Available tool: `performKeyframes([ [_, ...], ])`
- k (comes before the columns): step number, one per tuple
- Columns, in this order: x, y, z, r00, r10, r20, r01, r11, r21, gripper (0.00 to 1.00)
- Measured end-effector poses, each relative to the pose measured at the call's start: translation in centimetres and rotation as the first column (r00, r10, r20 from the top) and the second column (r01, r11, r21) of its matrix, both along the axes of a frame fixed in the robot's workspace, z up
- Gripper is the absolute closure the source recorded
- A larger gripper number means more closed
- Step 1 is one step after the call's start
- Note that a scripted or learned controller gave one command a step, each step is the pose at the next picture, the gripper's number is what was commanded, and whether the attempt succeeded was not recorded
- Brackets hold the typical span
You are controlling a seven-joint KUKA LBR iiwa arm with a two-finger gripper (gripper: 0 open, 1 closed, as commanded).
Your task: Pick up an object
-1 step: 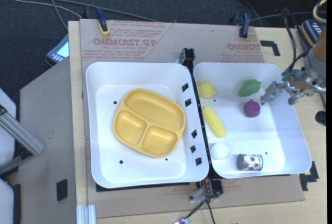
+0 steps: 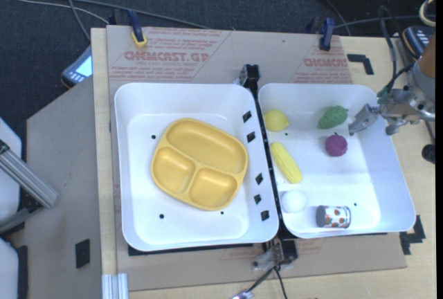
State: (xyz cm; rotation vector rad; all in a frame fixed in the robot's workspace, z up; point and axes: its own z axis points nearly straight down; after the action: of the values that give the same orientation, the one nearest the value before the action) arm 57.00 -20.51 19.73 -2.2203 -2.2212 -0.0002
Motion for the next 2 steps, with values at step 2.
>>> performKeyframes([
  [2,-0.3,0.1,-8.4,1.0,0.0,-0.004,0.0,1.0,0.002,0.0],
])
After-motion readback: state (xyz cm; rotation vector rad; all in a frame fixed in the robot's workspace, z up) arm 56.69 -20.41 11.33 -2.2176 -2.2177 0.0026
